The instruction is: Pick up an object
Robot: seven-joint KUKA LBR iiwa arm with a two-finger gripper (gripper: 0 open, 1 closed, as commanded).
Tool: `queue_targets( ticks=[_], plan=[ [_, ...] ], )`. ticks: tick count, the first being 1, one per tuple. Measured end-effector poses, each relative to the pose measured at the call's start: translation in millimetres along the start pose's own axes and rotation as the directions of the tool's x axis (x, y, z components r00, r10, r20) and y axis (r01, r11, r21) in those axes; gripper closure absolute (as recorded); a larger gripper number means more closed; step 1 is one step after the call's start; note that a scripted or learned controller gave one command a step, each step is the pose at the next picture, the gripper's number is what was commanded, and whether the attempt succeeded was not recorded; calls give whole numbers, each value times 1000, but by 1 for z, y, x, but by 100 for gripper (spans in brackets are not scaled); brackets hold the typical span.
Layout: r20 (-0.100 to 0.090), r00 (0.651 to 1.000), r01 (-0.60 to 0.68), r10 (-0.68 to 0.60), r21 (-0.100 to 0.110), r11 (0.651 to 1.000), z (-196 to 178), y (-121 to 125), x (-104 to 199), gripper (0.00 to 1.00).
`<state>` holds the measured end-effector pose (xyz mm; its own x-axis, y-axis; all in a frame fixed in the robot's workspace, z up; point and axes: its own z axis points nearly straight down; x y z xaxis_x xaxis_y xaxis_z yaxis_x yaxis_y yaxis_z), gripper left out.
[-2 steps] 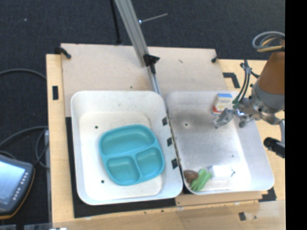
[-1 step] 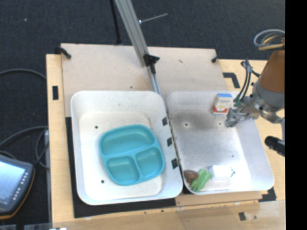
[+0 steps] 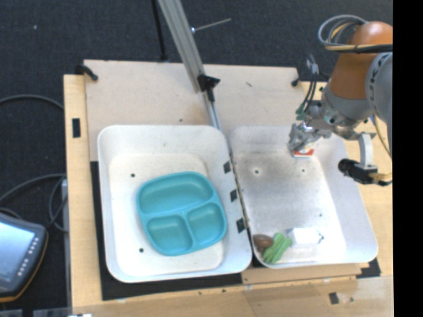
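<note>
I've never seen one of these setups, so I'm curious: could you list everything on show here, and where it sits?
Bins: two, white, side by side on the bench.
Tray: one, teal, three compartments, in the left bin.
Brown object: one, near corner of the right bin, beside the green one.
Green object: one, same corner, lying at a slant.
White object: one, same corner, right of the green one.
Metal rail: one, silver, slanting over the bench's far side.
Tablet: one, dark, off the bench at lower left.
Arm: one, grey with orange band, reaching in from the right.
Gripper: one, over the right bin's far end.
</note>
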<state>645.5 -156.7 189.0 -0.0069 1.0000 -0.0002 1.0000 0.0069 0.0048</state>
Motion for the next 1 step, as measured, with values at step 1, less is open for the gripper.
queue_targets(
  ticks=[1],
  plan=[
    [-1, 1000, -9, 9, 11, 1000, 28, -90, 29, 100]
  ],
)
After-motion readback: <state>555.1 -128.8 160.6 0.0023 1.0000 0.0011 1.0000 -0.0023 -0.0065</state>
